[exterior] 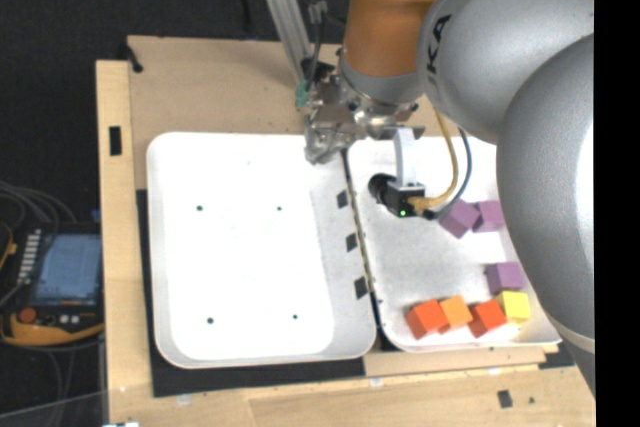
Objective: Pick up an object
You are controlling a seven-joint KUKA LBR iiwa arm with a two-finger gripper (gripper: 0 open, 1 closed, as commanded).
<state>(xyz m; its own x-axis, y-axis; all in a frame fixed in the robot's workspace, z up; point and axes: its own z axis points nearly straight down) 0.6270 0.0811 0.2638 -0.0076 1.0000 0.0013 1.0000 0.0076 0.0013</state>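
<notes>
At the far left, off the counter (200, 85), a handheld pendant with a blue screen (62, 277) rests among dark cables. The left white bin (170, 165) lies on the counter, its floor showing four small dark dots. Black clips (352, 240) sit along the seam where the two bins meet. Above that seam, at the upper edge of the bins, the tool (322, 137) hangs under the orange band (395, 0) of the grey arm (530, 105); whether it is apart or together I cannot tell. A small black unit with a green light (398, 198) hangs just beside it over the right white bin (400, 265). In that bin lie the blocks: two purple blocks (472, 216) near the middle, another purple block (505, 276) lower down, and near the front rim an orange-red block (428, 317), an orange block (457, 311), a red block (488, 317) and a yellow block (515, 304), close together in a row
</notes>
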